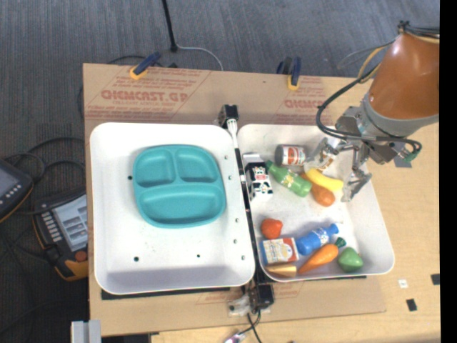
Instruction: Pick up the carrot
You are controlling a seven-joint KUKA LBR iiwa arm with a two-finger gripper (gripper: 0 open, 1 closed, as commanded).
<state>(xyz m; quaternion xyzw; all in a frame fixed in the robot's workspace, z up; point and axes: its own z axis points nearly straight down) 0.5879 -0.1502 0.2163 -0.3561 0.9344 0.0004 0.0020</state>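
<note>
Near the right bin's (382, 227) front edge lies the carrot (319, 256); my gripper (341, 170), fingers spread and empty, hangs well behind it, so I'd descend along its length.

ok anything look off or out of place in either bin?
Nothing damaged or spilled. One mismatch: the gripper sits at the right bin's far end by the yellow toy, while the carrot lies at the near edge beside the blue bottle. The teal tray sits square.

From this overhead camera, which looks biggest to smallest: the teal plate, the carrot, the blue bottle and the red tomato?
1. Teal plate, by far.
2. Carrot and blue bottle: look about alike, so unranked.
3. Red tomato, smallest.
</note>
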